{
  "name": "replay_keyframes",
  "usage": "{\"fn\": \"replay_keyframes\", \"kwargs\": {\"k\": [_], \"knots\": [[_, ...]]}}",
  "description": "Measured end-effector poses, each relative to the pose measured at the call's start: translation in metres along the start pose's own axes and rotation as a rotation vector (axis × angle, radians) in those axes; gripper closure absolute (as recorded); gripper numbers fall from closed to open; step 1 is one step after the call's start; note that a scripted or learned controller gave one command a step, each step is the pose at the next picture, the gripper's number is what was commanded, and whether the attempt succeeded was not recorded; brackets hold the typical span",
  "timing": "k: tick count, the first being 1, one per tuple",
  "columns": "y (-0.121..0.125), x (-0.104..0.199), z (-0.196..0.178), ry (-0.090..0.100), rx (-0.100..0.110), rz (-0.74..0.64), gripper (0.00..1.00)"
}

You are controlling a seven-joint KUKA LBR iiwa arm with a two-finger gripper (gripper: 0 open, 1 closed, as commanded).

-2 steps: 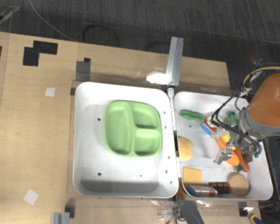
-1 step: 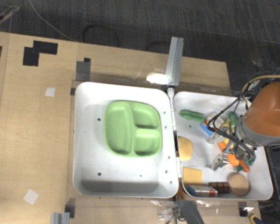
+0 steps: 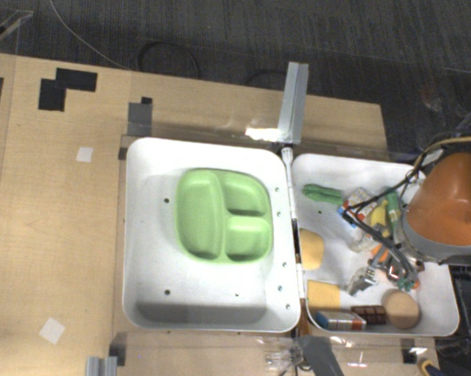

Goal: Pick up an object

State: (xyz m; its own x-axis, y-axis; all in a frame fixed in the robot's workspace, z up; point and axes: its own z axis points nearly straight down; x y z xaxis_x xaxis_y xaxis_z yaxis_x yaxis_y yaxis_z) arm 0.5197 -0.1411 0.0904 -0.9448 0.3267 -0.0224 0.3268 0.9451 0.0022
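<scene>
Tool [image 3: 364, 280] low in right bin [image 3: 334, 168] | beside brown ball [image 3: 401, 309]

Light: bright, even, overhead | Glare: white patch at 12 o'clock on the bin divider [image 3: 266, 133] | Shadows: soft, inside the left bin [image 3: 142, 297] near wall | Focus: slightly soft, grainy throughout

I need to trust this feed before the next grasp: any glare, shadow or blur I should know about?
Camera view: soft shadow along the left bin's near wall; bright glare on the metal post between the bins; the green tray reads evenly lit; the end effector looks small and cluttered by wires, slightly soft.
</scene>
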Motion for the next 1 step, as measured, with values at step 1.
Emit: {"fn": "replay_keyframes", "kwargs": {"k": [1], "knots": [[0.0241, -0.0009, 0.0000, 0.003, 0.002, 0.146, 0.00]]}}
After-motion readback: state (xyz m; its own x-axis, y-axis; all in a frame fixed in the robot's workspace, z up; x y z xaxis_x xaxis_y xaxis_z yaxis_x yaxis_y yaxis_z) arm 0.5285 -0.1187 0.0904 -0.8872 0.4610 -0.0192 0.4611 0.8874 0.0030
